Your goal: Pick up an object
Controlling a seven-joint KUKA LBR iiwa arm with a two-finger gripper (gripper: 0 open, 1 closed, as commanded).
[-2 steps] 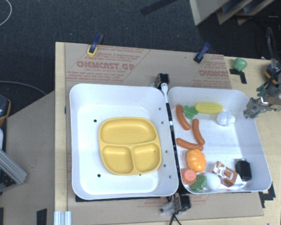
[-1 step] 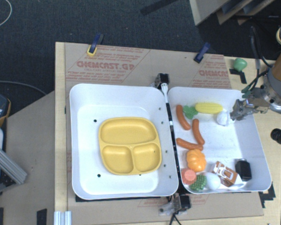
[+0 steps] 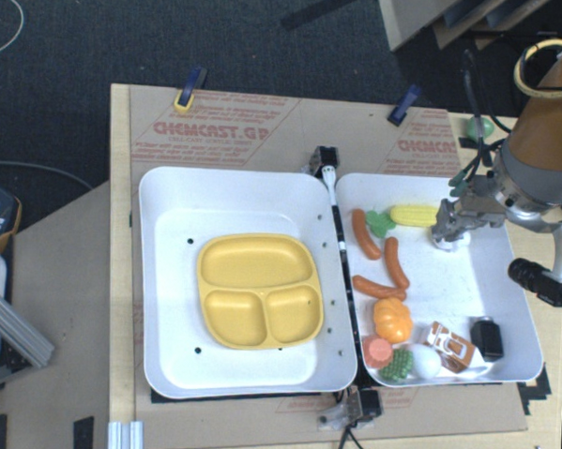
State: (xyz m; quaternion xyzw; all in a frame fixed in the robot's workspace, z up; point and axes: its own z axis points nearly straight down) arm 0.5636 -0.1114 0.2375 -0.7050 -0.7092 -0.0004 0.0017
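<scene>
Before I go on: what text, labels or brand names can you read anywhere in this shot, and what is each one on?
"CHEMCAST G.P": red print on the brown protective sheet covering the bench, left of centre.
A second red print on the same sheet, upper right, is partly hidden and blurred.
The small brown-and-white packet carries markings too small to read.

A tan tabletop [image 3: 267, 124] printed with red lettering stands on dark carpet [image 3: 132, 23]. Two blue clamps [image 3: 189, 88] grip its far edge. A thin cable [image 3: 10, 17] loops on the carpet at far left; an aluminium rail [image 3: 13, 327] lies near left.
</scene>
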